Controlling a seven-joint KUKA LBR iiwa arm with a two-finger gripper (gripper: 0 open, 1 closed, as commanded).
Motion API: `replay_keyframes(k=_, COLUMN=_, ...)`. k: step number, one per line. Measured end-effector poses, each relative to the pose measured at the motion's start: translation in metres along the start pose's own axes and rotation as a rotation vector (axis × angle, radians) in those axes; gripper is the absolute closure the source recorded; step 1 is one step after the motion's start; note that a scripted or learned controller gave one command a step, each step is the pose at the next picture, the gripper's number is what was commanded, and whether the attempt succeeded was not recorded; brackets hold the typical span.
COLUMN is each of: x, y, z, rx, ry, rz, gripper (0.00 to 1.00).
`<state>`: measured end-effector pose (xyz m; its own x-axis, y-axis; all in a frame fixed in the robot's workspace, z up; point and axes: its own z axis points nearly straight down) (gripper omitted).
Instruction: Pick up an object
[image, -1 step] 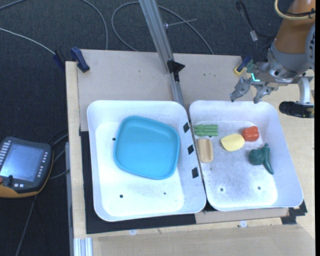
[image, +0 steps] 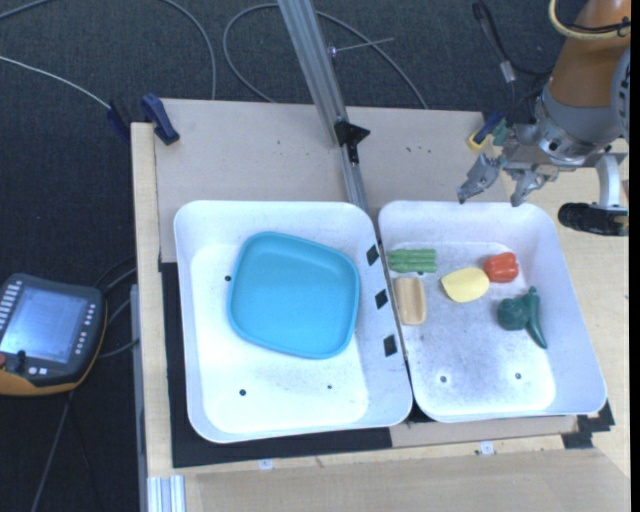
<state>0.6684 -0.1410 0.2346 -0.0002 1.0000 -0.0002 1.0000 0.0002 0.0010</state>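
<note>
At the far left edge of the frame, a grey handheld control pendant with a dark screen (image: 45, 330) lies on the dark floor beside the bench. On the bench, the left shallow white bin (image: 200, 390) holds a square light-blue plastic plate with rounded corners (image: 293, 293), lying flat in the bin's upper middle. A slanted grey metal rail (image: 325, 90) runs from the top centre of the frame down to the gap between the two bins.

The right shallow white bin (image: 480, 390) carries five small things in its upper half. Near its left wall lies a green ridged oblong piece (image: 412, 260), and just below it a tan bread-like oblong piece (image: 409, 300) stands lengthwise. To their right sits a yellow rounded lump (image: 465, 285), touching or nearly touching a small red-orange rounded piece (image: 502, 266) at its upper right. Below that, near the right wall, lies a dark green pepper-shaped toy (image: 522, 315).

The two-finger gripper (image: 499, 188) hangs in the upper right of the frame, above the back rim of the right bin, its fingers spread apart with nothing between them, well apart from all five pieces.
</note>
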Motion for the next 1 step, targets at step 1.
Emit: replay_keyframes(k=1, x=-0.0100, y=-0.0028, z=0.0523, rx=0.004, ry=0.001, rz=0.001, gripper=0.00)
